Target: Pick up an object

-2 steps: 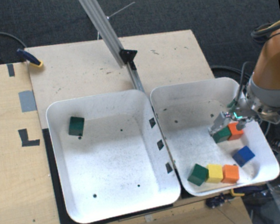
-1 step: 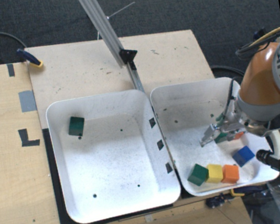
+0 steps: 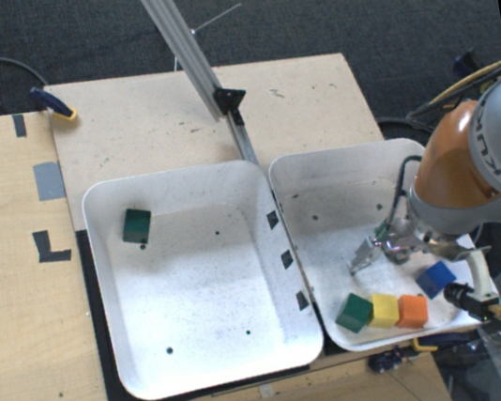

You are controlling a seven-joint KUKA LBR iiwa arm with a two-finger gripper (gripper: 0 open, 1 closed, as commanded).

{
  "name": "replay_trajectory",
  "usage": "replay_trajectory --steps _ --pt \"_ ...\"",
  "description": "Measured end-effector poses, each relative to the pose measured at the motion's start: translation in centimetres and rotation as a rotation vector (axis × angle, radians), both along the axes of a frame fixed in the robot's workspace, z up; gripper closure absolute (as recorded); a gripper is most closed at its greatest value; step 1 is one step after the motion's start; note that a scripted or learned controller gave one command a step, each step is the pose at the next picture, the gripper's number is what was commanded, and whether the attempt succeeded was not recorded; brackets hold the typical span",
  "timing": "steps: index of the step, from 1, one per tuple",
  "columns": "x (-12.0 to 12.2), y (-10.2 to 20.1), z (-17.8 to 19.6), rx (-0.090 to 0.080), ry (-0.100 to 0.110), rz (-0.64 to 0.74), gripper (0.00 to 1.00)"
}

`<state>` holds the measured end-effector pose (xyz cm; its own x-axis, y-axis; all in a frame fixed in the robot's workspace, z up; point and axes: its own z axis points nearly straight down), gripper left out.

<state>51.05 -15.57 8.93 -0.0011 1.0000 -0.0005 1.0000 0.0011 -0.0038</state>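
Note:
My gripper [image 3: 374, 248] hangs low over the middle of the right bin [image 3: 338, 155], its fingers open and nothing between them. Just below it, along the bin's front wall, a green block [image 3: 354, 312], a yellow block [image 3: 385, 309] and an orange block [image 3: 412, 311] sit in a row, touching. A blue block [image 3: 435, 279] lies to the right of the fingers, partly under the wrist. In the left bin [image 3: 99, 206] a lone dark green block [image 3: 137, 225] rests near the back left corner.
A slanted metal rail [image 3: 191, 52] crosses the bench and ends at the divide between the bins. The arm's orange band [image 3: 449, 166] and grey body cover the right bin's right side. Cables [image 3: 461, 93] lie off the bench at right.

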Motion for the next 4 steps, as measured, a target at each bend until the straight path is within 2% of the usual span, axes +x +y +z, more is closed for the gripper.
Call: replay_trajectory --steps 1,2,3,4 --pt "0.0 0.1 1.2 0.002 0.000 0.001 1.00" --pt "0.9 -0.3 5.9 0.000 -0.006 0.000 1.00" --pt "0.8 -1.0 11.9 -0.001 -0.009 0.000 1.00" --pt "0.8 -1.0 11.2 -0.001 -0.002 0.000 1.00"
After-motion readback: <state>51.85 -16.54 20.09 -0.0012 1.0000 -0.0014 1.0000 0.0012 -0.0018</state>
